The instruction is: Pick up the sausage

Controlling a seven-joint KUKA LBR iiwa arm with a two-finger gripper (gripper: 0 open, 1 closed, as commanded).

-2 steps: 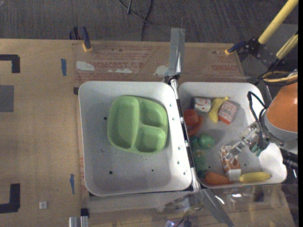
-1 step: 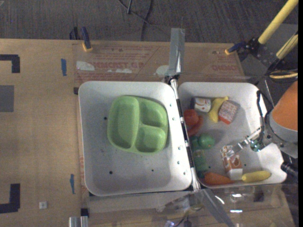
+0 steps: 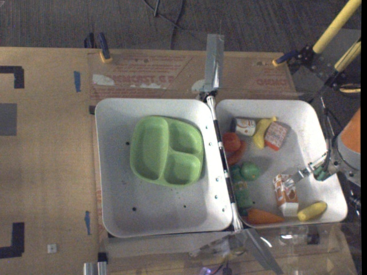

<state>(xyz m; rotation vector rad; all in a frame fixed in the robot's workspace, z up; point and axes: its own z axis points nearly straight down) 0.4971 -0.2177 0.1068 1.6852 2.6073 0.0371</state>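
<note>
A red, rounded, slightly curved piece point(image 3: 232, 145) lies against the left wall of the right bin point(image 3: 308, 114); it is the likeliest sausage, though its shape is unclear at this size. My gripper point(image 3: 307, 172) reaches in from the right edge, low over the right side of that bin. It sits just above a small printed carton point(image 3: 285, 189) and well to the right of the red piece. Nothing is visibly held in it.
The right bin also holds a small can point(image 3: 245, 126), a yellow banana point(image 3: 262, 132), a second carton point(image 3: 276, 135), green pieces point(image 3: 247, 171), an orange carrot point(image 3: 264, 216) and a yellow piece point(image 3: 312, 211). A green divided plate point(image 3: 167, 150) lies in the left bin point(image 3: 114, 199).
</note>
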